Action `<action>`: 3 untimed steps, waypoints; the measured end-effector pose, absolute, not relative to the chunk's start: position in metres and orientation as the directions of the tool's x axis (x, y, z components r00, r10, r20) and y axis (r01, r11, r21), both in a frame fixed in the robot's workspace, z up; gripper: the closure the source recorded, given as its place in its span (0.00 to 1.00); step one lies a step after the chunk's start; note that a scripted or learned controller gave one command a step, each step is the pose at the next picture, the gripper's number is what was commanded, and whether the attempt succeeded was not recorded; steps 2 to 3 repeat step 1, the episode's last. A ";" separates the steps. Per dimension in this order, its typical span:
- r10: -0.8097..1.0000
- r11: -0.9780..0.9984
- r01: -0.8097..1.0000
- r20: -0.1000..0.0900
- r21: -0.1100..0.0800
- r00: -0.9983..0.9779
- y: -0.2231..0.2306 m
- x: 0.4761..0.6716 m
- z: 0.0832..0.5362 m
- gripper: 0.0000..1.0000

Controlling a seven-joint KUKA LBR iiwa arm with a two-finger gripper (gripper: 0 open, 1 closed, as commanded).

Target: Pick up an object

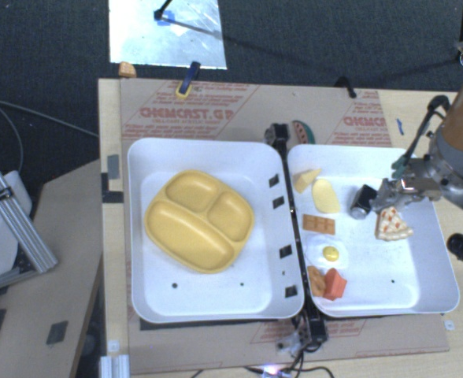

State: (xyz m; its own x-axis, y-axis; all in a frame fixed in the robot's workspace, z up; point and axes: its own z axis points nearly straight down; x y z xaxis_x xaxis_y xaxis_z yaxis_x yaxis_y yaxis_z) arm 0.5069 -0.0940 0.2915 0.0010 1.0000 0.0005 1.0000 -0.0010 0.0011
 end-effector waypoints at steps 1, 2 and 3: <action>1.000 0.011 1.000 0.002 0.004 -0.011 -0.030 0.525 0.294 1.00; 1.000 0.011 1.000 0.002 0.004 -0.011 -0.030 0.525 0.294 1.00; 1.000 0.011 1.000 0.002 0.004 -0.011 -0.030 0.525 0.294 1.00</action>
